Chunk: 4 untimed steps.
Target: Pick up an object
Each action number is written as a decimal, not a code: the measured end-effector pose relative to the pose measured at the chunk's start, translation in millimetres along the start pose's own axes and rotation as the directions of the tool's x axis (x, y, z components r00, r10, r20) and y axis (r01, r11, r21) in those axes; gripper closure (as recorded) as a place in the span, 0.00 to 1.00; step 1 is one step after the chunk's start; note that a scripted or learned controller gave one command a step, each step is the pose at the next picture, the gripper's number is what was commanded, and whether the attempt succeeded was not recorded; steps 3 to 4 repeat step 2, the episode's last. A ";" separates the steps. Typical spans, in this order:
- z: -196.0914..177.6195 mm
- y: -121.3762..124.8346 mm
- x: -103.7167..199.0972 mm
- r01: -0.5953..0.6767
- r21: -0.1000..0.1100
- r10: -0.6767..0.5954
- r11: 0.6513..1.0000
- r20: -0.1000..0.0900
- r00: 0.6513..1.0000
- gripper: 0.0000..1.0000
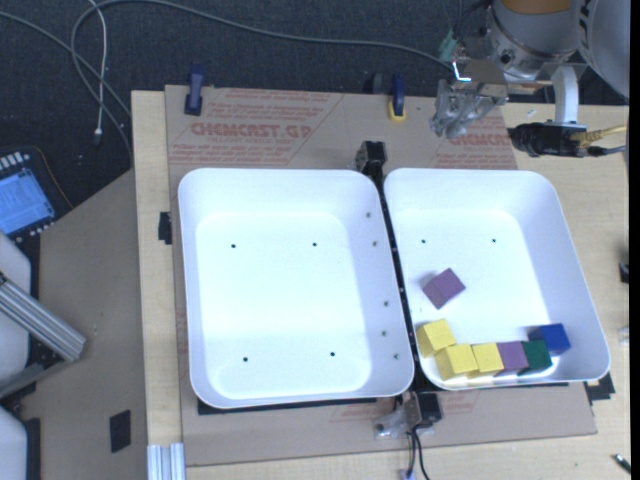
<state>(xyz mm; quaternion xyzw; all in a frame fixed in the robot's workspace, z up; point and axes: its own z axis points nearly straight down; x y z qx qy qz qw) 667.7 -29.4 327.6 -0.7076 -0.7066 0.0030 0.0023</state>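
Note:
My gripper [455,120] hangs high above the bench, beyond the far rim of the right bin [470,183], with nothing visible between its fingers. In that bin a purple block [443,287] lies alone near the middle. Along the near wall sits a row of blocks: two yellow blocks [436,336] at the left, another yellow one [487,357], a purple one [512,354], a green one [537,353] and a blue one [551,338].
The left bin [200,268] stands beside the right one, their rims meeting at the middle. Blue clamps [195,92] hold the cardboard sheet at the far edge. Cables run across the dark floor at top left.

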 end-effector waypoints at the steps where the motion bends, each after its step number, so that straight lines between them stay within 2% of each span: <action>1: 21.4 -14.4 -66.5 -0.004 -0.006 0.004 1.000 0.000 1.000 1.00; 2: 89.9 -0.3 -125.4 -0.003 -0.001 0.003 1.000 -0.001 1.000 1.00; 4: 89.9 -0.3 -125.4 -0.003 -0.001 0.003 1.000 -0.001 1.000 1.00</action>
